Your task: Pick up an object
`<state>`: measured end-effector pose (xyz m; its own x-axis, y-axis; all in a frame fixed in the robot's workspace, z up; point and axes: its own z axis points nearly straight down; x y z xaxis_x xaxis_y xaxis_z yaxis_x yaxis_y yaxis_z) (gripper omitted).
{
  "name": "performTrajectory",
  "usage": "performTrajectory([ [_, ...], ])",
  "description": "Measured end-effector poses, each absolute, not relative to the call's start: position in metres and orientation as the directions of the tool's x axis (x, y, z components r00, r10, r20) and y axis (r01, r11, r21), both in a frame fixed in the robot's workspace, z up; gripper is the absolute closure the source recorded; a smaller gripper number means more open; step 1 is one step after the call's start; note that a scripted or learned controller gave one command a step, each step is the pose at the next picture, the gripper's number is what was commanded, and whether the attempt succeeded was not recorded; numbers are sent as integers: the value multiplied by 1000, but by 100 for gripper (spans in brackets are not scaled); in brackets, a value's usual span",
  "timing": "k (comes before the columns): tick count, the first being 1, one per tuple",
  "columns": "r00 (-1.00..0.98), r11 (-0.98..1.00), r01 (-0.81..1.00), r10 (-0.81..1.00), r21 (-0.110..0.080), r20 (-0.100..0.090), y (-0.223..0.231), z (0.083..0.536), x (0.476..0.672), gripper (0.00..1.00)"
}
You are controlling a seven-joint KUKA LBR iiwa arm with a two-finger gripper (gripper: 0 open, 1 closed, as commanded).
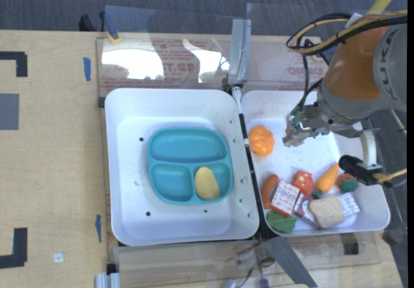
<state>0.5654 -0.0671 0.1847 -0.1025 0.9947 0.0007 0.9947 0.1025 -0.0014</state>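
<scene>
My gripper [291, 134] hangs over the upper part of the right bin [381, 215], just right of an orange pumpkin-like toy [261, 140]. It looks open, and I see nothing between its fingers. Toys crowd the front of that bin: a red sausage [268, 188], a red and white box [285, 198], a carrot [328, 178], a bread slice [326, 211] and a green piece [279, 221]. In the left bin [123, 170] lies a teal divided plate [187, 147] with a yellow potato-like toy [207, 184] in its lower right compartment.
A dark divider [244, 151] separates the two bins. A clear plastic screen [168, 54] stands behind them. The wooden bench [45, 170] spreads to the left. Bare white floor shows in the right bin's back half around the gripper.
</scene>
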Motion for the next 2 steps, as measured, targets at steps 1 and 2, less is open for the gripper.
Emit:
performTrajectory([
  [1, -103, 103, 995, 995, -2, 1, -67, 185, 565, 0],
  [2, -141, 141, 990, 990, 0, -1, -146, 107, 502, 0],
])
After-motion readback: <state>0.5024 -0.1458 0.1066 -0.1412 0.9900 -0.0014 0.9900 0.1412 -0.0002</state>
